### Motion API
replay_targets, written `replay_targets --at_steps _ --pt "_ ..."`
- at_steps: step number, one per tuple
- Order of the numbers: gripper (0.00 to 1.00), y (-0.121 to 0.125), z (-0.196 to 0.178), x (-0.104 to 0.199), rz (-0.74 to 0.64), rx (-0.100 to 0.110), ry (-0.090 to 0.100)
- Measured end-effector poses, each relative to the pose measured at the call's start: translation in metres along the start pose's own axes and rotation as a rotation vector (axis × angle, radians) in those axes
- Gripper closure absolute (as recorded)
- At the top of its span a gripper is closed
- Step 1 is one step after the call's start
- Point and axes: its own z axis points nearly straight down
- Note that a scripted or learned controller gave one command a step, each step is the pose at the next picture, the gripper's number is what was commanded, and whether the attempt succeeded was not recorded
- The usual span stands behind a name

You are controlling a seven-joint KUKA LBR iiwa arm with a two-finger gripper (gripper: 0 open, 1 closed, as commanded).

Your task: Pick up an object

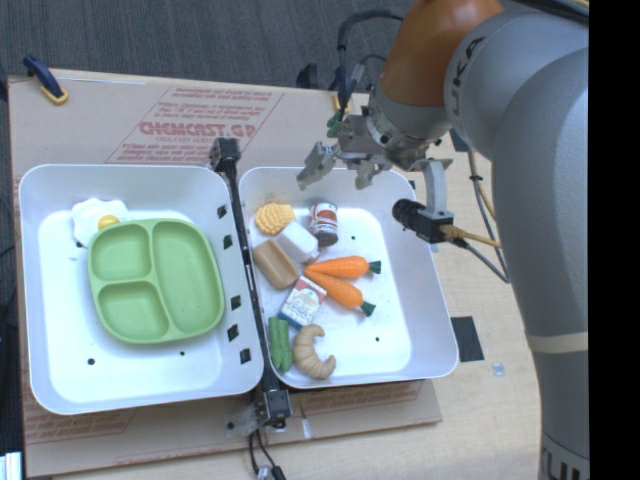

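The right bin [420, 298] holds several toy foods: a yellow waffle [274, 217], a white block [298, 240], a brown can [324, 223], a tan bread slice [275, 264], two orange carrots [340, 266] [342, 291], a small carton [302, 303], a green cucumber [279, 343] and a croissant [313, 353]. My gripper [340, 171] hangs over the bin's back rim, just behind the can. It is open, with nothing between its fingers [314, 169].
The left bin [40, 318] carries a green divided plate [155, 278] and a fried egg toy [97, 215] at its back left. A black clamp [225, 153] sits where the bins meet. Cables [480, 238] trail off the wrist to the right.
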Motion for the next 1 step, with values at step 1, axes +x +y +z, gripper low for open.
replay_targets --at_steps 1 --pt "1.0 0.0003 -0.0104 0.0009 -0.004 0.001 0.001"
